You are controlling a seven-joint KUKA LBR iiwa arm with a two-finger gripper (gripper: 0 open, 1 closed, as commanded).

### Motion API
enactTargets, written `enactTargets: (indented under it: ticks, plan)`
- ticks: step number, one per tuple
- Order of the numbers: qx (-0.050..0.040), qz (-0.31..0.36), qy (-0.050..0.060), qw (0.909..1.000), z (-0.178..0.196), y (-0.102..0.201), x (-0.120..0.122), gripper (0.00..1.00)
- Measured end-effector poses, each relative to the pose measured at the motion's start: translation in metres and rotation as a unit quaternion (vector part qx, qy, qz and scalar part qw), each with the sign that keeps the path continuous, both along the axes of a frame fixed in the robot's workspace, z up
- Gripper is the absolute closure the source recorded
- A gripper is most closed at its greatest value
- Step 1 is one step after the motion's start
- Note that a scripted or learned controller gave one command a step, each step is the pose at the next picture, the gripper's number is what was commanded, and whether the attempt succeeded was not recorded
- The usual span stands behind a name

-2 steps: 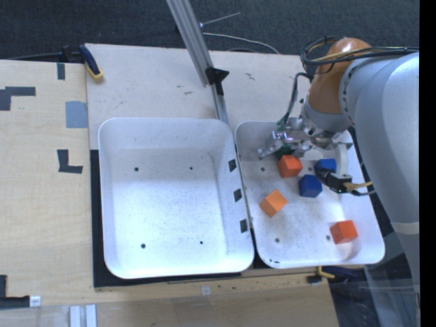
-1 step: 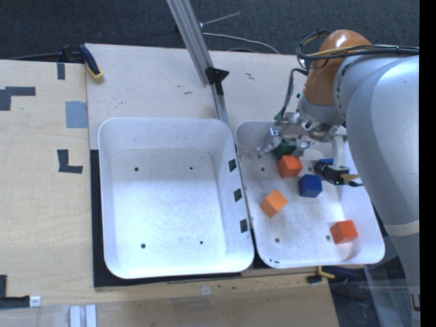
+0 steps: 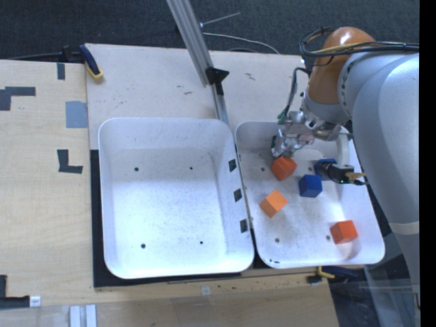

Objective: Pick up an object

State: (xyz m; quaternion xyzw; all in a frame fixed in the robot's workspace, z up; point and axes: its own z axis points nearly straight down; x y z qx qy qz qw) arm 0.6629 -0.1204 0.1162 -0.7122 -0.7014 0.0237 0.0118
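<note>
Over the right bin (image 3: 368, 254), the tool (image 3: 285, 150) meets an orange block (image 3: 284, 167); grip unclear.

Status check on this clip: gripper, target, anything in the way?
Gripper low in right bin, directly over red-orange cube. Grasp unconfirmed. Blue cube close alongside.

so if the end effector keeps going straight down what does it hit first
Probably the red-orange cube, sitting right below the end effector in the right bin; the height gap is hard to judge.
</note>
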Motion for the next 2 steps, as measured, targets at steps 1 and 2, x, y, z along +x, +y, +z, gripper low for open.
enactTargets:
  ticks: [1,2]
  plan:
    - [0.0089,0.01,-0.028,0.9995,0.081,0.057,-0.07,1.0]
    - [0.0073,0.01,-0.032,0.9994,0.003,0.008,-0.042,1.0]
